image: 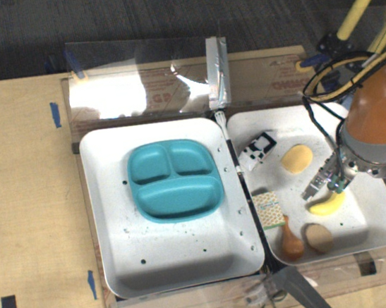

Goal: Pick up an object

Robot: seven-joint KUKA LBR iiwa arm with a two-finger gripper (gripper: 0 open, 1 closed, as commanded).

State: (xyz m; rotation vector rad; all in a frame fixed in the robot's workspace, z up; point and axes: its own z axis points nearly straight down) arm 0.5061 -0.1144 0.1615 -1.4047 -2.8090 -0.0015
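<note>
We've got the teal tray [175, 179] in the left bin [109, 218], and the gripper [324, 186] right over the banana [327, 203] in the right bin [384, 219]. Can't tell its grip. Banana could roll away.

No readable text; faint red print on cardboard [170, 92] behind bins illegible.

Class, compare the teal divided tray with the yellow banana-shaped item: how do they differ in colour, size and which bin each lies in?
The teal divided tray is blue-green; the yellow banana-shaped item is yellow. The tray is far larger, covering much of the left bin, while the small curved item takes a little of the right bin. The tray lies far from the arm; the yellow item lies right by the end effector. Both rest on a white bin floor.
</note>
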